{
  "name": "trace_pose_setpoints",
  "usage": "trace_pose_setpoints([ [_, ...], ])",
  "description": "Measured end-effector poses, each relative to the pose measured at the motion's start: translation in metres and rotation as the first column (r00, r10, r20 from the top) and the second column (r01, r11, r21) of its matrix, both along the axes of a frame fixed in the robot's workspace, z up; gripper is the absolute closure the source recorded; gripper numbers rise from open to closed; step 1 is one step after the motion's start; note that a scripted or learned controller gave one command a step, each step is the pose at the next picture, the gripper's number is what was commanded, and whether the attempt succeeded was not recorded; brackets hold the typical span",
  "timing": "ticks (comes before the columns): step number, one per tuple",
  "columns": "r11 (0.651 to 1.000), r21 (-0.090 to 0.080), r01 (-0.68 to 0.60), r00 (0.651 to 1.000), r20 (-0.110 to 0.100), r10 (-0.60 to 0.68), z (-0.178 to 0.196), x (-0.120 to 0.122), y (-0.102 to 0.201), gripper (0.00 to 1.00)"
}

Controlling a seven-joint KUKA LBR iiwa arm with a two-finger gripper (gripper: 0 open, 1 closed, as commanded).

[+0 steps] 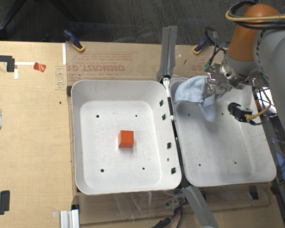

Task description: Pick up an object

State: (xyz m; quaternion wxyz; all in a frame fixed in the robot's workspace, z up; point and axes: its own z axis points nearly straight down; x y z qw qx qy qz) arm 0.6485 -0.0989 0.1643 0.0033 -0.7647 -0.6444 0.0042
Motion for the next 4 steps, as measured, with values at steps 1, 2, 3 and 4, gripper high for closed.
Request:
trace_pose_setpoints([
  [1, 1.0, -0.001, -0.02, 1.0, 0.003, 0.02, 0.023, 0.01, 0.022, 1.0],
  [2, 1.0, -0.003, -0.023, 1.0, -0.006, 0.023, 0.027, 0.009, 0.022, 1.0],
  [3, 0.966, 0.004, -0.259, 0.966, -0.002, 0.259, -0.041, 0.008, -0.028, 1.0],
  [4, 0.931, 0.001, -0.366, 0.931, 0.006, 0.366, 0.011, 0.01, 0.0, 1.0],
])
